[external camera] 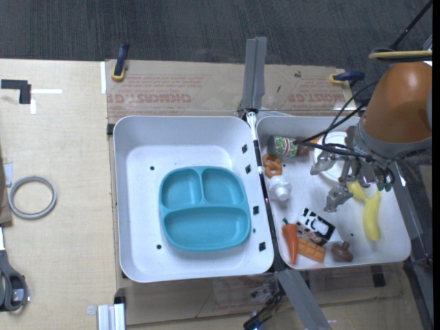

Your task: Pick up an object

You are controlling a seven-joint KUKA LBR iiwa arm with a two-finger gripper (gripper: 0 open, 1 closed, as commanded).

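My gripper [330,181] hangs over the middle of the right bin [395,249], its two grey fingers [321,163] spread apart and open, with bare bin floor between them. A yellow banana [372,217] lies just to its right, and a smaller yellow piece [356,190] sits by the wrist. To the left of the gripper are a green can [284,146], an orange pretzel-shaped toy [272,164] and a white lump [279,191]. Below it lie a black-and-white card [317,223], a carrot [290,241], an orange waffle piece [311,251] and a brown lump [342,251].
The left bin [130,205] holds a blue divided plate [204,208]. A divider rail [256,74] runs between the bins. On the bench at far left lie a grey tape ring [31,196] and scissors [12,291]. Cables [344,119] trail from the arm.
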